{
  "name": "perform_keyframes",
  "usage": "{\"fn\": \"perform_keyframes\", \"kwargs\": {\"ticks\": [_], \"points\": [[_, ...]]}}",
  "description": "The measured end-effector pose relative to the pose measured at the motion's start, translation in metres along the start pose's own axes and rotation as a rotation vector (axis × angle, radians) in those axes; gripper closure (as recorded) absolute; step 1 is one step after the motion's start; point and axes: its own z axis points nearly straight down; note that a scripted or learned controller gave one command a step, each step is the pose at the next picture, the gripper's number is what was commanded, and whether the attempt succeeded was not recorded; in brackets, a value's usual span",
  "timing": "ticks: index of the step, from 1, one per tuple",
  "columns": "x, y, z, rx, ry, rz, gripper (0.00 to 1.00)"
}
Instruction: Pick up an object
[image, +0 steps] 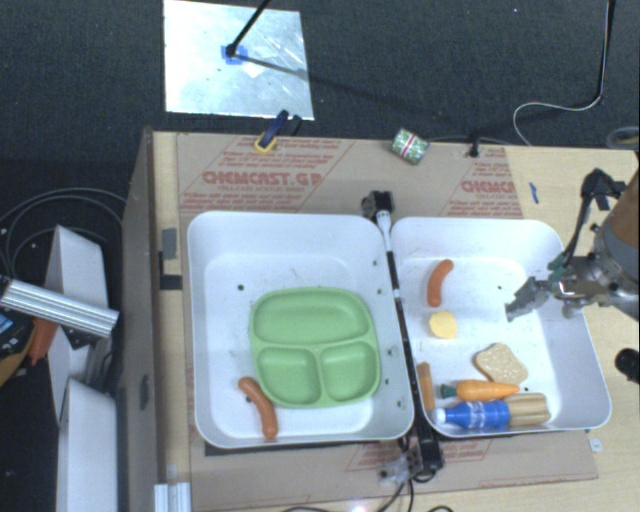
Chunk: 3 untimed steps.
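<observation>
White plastic formed both shallow bins, which sat side by side on a cardboard-covered bench: the left bin (215, 250) in the middle of the frame and the right bin (540, 245) toward the right. The gripper (522, 300) reached in from the right edge, hanging over the right side of the right bin with its dark tip pointing left and slightly downward; whether its jaws were spread or pressed together could not be told, and nothing showed between them. No object had been picked up, so any item in the right bin could serve as the target. The nearest candidates lay to the left of and below the tip: one yellow round piece (443, 325) to the lower left, one sausage (438, 282) further left with its long axis running nearly up and down the frame, and one slice of bread (500, 362) below. Along the bottom wall of that bin lay one carrot (486, 390), one blue bottle (478, 415) and one tan roll (530, 408) touching it, all with their long axes running left to right, plus one thin brown stick (426, 385) upright against the bin's left wall. The left bin held one green divided plate (315, 345) with three compartments and a second sausage (260, 405) beside the plate's lower left corner, well apart from the gripper.
</observation>
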Motion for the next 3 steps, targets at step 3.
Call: {"fn": "perform_keyframes", "kwargs": {"ticks": [3], "points": [[0.057,0.157,0.173,-0.002,0.0,-0.001,0.0]]}}
